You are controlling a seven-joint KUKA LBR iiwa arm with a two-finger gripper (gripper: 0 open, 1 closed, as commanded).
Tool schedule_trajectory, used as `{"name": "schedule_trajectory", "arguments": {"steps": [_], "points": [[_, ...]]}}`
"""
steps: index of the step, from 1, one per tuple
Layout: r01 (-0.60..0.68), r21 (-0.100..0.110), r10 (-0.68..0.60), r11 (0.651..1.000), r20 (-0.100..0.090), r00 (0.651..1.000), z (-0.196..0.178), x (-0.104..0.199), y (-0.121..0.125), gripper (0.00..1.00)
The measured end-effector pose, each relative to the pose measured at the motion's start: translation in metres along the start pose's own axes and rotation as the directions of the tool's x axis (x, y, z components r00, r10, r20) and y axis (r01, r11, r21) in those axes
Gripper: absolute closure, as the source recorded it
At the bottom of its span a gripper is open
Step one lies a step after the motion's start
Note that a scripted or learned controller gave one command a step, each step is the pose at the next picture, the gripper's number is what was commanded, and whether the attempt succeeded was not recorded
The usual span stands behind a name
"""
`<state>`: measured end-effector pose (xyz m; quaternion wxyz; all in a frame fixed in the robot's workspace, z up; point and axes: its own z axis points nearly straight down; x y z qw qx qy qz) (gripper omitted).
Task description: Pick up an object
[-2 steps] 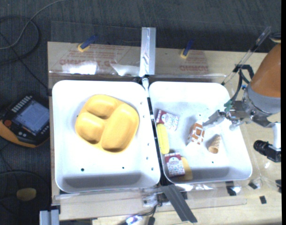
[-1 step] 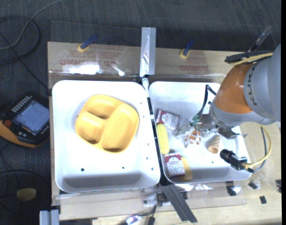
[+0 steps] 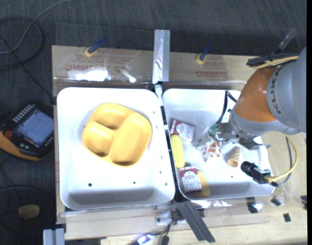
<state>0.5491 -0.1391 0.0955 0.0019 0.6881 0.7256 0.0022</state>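
Right bin [image 3: 196, 103]: corn cob [image 3: 177, 150] along its left wall, snack packet [image 3: 190, 180] at the near-left corner, cone [image 3: 233, 156] mid-floor. Gripper [image 3: 220, 135] low beside wrappers [image 3: 212, 149] (grip state: cannot tell). Step: reaching to grasp. Next: secure one item, lift.

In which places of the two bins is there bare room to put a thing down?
Left bin: bare floor in front of the yellow bread, and a strip along its left side. Right bin: a bare patch at the back, above the red packet. Crowded: the right bin's middle and front, near the corn and the arm.
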Motion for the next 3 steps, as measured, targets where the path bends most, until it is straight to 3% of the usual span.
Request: {"name": "schedule_trajectory", "arguments": {"steps": [1,2,3], "points": [[-0.074,0.012,0.074,0.997,0.002,0.997,-0.108,0.069,0.013,1.0],[-0.049,0.012,0.049,0.999,0.004,0.999,-0.146,0.045,0.077,1.0],[-0.048,0.02,0.048,0.999,0.009,0.999,-0.151,0.044,0.077,1.0]]}}
